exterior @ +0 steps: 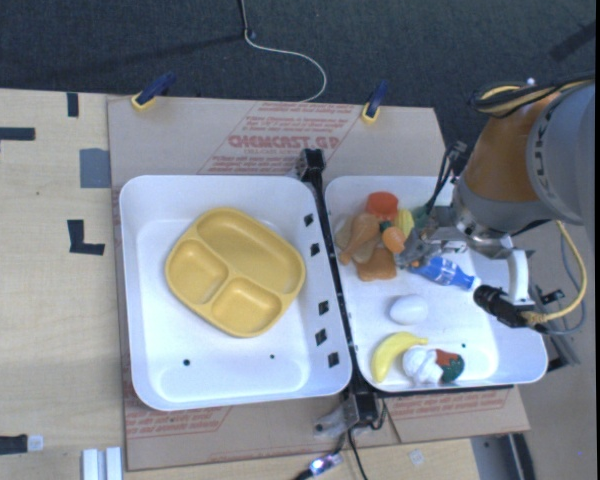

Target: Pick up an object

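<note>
On the desk, the left bin (140,268) carries a yellow divided plate (235,270). In the right bin (500,363), the gripper (420,251) hangs over the food pile; the blue bottle (448,272) lies just beside it, long axis pointing right and slightly toward the front. Its grip I cannot tell.

Red printed lettering is seen on the cardboard sheet (280,138) beneath the 2 bins, along its far edge above the gap between them. It is viewed upside down and only partly made out; no word can be read with certainty. No other text, number or brand is legible.
</note>
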Available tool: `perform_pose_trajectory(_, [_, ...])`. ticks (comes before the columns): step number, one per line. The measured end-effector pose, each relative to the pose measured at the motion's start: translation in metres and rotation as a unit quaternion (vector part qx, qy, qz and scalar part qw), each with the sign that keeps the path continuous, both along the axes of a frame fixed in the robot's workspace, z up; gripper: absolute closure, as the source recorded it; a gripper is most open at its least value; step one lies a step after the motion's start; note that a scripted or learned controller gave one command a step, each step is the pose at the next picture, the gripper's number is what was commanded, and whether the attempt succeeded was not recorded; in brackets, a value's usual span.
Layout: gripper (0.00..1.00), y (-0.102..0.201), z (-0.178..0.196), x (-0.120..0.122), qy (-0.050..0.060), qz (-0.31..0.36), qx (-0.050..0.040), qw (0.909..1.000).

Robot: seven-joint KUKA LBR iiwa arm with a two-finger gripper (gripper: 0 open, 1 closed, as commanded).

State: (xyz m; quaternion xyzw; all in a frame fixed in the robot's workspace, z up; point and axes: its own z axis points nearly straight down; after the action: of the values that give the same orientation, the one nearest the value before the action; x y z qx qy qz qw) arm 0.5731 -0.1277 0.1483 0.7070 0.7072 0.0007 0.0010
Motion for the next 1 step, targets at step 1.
perform_pose_trajectory(1, [1.0,-0.0012,0.0426,0.0032,0.0,0.0,0.0001,1.0])
